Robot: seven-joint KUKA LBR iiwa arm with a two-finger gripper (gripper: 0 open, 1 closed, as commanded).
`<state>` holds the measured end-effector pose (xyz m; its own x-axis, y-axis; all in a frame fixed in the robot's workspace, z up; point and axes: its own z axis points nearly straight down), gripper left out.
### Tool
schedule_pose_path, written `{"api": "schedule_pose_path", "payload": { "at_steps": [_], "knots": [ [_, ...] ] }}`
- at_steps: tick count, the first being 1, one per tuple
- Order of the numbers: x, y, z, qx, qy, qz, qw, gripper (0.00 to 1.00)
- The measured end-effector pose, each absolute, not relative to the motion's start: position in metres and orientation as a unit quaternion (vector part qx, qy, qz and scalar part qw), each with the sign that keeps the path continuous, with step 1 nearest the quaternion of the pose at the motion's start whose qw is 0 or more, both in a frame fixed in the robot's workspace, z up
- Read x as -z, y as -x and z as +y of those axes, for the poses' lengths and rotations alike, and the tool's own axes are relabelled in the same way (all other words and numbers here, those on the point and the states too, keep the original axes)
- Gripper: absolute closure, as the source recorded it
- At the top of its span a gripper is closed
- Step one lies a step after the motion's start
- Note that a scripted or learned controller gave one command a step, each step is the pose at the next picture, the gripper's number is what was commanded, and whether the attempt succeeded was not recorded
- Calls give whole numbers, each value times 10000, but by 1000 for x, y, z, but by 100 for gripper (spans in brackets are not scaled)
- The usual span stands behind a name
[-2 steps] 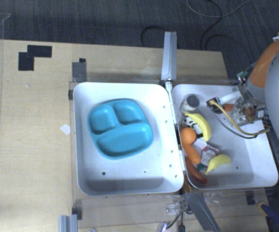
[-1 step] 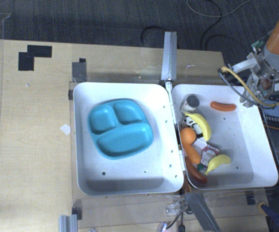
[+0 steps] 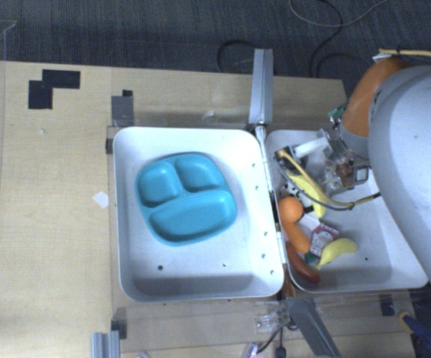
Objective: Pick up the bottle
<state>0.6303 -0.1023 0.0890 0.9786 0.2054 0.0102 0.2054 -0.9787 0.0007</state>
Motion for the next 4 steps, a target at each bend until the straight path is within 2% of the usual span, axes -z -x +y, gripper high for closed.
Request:
{"api": "schedule_pose_path", "payload": {
  "at_steps": [1, 2, 3, 4],
  "knots": [
    [-237, -625, -101, 38, 9947, -1025, -5, 100],
    [-196, -625, -99, 11, 9830, -1833, 4, 100],
    [-185, -571, -37, 9, 9921, -1255, 7, 100],
    [-93, -527, -105, 26, 9840, -1780, 2, 100]
  ]
}}
